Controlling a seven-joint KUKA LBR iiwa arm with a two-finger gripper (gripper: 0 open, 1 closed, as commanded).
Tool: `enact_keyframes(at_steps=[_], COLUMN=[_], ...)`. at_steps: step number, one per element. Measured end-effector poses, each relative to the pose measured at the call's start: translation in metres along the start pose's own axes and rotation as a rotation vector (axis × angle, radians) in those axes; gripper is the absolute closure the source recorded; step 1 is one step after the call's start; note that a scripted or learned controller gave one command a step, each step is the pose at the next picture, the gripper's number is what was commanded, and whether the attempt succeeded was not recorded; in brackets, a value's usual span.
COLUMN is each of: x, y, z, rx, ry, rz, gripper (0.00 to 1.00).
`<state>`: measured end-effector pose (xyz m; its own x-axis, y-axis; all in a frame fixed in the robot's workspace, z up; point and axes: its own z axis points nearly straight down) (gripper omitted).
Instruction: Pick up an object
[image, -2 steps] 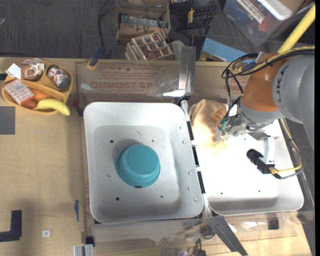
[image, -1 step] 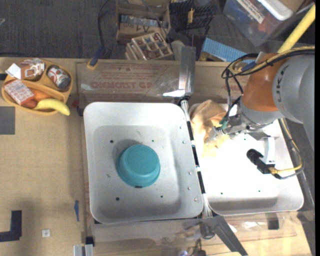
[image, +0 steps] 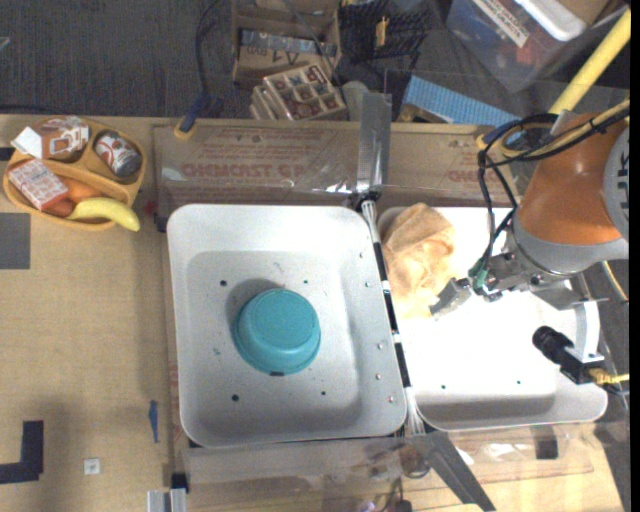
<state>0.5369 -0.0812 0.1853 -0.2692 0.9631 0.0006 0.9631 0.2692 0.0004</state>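
A teal bowl (image: 278, 330) lies upside down in the middle of the left bin (image: 200, 250). A crumpled tan cloth (image: 417, 254) sits at the back left of the right bin (image: 500, 390). My gripper (image: 449, 296) hangs over the right bin, just right of the cloth's lower edge, reaching in from the right under the arm's orange band (image: 570, 195). Its tips point left towards the cloth.
A yellow tray (image: 30, 195) with a banana (image: 105, 211) and food packets stands on the bench at the far left. A metal divider (image: 385, 300) runs between the two bins. A black fitting (image: 560, 352) sticks out near the right bin's right rim.
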Motion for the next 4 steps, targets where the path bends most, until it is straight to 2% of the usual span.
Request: enact_keyframes(at_steps=[1,2,3,4], x=[0.015,-0.021,-0.036,-0.042], y=[0.017,0.082,0.089,0.091], z=[0.0,-0.001,-0.062,0.03], rx=[-0.004,-0.003,-0.006,-0.002], ry=[-0.003,-0.004,-0.006,-0.002], rz=[-0.121,0.037,-0.188,-0.142], gripper=[0.0,0.0,0.0,0.0])
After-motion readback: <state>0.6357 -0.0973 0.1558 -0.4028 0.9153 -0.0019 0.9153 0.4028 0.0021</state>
